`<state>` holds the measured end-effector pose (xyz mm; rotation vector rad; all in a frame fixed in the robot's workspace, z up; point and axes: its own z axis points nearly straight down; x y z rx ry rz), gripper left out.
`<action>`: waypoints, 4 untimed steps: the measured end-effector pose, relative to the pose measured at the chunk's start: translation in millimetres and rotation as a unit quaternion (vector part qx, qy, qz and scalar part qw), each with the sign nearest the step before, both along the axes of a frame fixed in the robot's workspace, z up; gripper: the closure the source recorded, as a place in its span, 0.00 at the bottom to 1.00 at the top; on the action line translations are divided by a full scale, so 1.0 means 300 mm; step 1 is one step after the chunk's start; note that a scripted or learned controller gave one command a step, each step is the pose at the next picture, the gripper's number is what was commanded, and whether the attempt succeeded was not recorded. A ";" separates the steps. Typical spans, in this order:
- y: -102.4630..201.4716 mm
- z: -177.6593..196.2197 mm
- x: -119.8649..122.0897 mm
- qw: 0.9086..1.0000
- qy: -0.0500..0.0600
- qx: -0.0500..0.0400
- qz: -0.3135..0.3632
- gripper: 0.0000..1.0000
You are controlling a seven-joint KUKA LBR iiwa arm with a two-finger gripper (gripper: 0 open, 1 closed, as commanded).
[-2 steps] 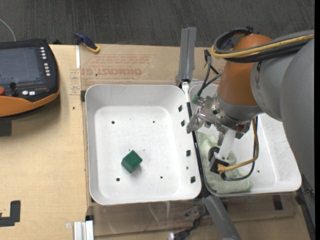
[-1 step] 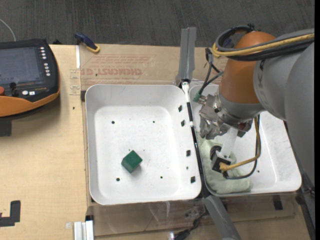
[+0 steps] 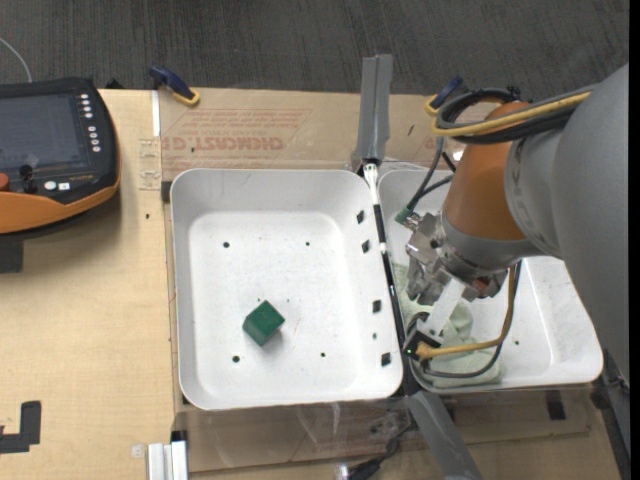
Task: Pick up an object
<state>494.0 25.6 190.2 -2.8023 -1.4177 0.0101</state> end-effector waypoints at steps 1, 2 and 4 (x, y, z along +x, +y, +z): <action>0.036 -0.001 -0.041 0.994 0.000 -0.001 -0.107 1.00; 0.015 0.001 -0.057 0.973 -0.001 -0.001 -0.229 1.00; 0.170 0.001 -0.051 0.983 0.000 -0.001 -0.184 1.00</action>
